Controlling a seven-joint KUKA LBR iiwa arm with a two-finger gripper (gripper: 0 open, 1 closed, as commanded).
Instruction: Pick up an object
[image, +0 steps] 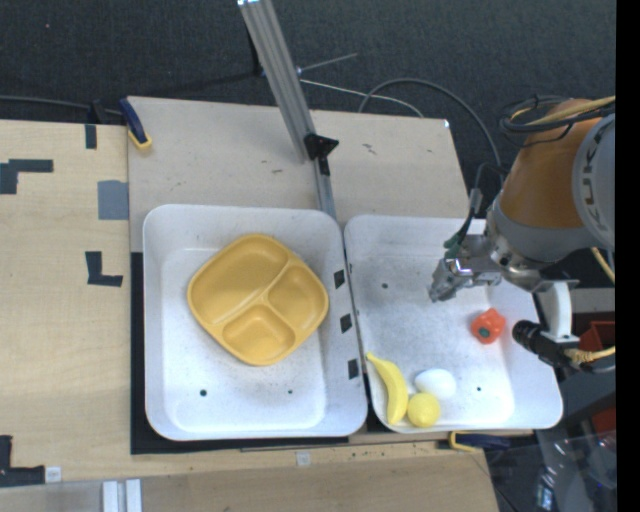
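Reaching over the right bin

Hand hangs above the right bin, its grip state indiscernible. Orange object lies near the bin's right edge; banana, white egg and lemon sit along its front edge.

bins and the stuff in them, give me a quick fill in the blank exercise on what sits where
1. The yellow divided plate lies in the ____ bin.
2. The banana lies beside a white egg and a yellow ____.
3. The small fruit near the gripper is coloured ____.
4. The plate has ____ compartments.

Missing words: left; lemon; orange; three
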